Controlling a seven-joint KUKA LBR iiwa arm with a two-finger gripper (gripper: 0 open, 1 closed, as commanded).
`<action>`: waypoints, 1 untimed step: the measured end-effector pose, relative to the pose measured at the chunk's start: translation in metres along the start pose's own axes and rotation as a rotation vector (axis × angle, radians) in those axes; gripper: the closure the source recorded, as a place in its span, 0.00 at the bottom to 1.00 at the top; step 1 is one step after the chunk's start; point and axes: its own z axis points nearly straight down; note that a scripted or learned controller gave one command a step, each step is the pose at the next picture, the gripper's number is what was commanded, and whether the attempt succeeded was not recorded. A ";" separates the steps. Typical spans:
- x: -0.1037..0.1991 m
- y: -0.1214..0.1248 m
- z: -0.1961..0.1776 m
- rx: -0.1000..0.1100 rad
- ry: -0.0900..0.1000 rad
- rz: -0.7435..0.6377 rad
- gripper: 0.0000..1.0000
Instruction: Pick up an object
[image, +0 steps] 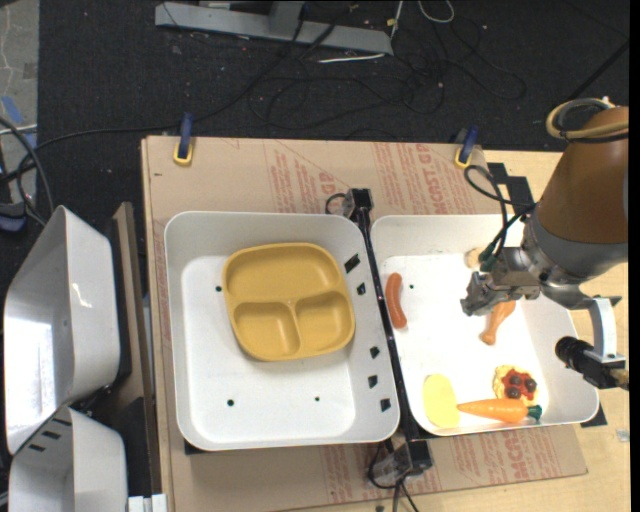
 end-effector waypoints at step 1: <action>0.051 0.004 0.007 -0.001 0.000 0.000 1.00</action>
